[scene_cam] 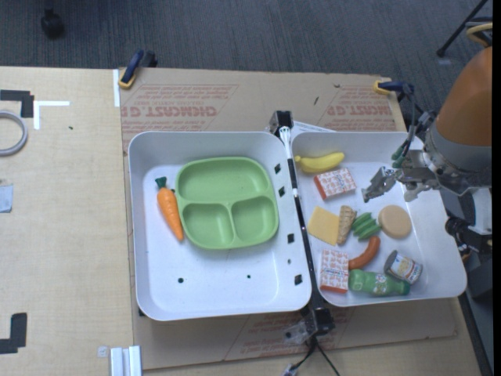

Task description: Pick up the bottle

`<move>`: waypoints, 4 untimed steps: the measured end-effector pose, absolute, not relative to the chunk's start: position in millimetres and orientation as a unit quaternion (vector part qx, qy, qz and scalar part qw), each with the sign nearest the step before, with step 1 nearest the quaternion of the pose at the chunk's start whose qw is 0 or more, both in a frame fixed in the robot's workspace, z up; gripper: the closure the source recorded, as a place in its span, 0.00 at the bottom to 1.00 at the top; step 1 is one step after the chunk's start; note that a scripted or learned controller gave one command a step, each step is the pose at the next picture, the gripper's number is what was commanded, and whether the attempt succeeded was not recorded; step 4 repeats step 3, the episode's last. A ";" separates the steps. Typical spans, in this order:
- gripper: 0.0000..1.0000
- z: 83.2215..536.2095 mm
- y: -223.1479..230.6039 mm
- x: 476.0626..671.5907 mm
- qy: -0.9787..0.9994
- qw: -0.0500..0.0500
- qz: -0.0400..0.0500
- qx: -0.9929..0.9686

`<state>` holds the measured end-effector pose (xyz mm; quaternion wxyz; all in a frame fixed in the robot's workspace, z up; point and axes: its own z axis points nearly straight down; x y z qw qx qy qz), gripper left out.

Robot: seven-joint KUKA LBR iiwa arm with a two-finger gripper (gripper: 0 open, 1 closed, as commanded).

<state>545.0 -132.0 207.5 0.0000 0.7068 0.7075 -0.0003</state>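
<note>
Down at the right bin's [449, 288] near edge lies the green bottle [378, 283], well apart from the gripper [383, 185] above; its fingers look slightly parted, holding nothing, though blur hides detail.

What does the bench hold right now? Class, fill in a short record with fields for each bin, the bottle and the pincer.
left bin: green tray with three sections; carrot beside its left edge
right bin: banana, cheese, sausage, can, two small cartons, round bun
bottle: green, lying on its side at the near edge of the right bin
pincer: above the right bin, apart from the bottle, holding nothing
</note>
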 end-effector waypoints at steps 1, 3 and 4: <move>0.00 98.9 -114.3 508.6 0.660 -0.001 0.000 0.752; 1.00 248.4 -59.5 479.6 0.692 0.001 0.000 0.722; 1.00 248.4 -59.5 479.6 0.692 0.001 0.000 0.722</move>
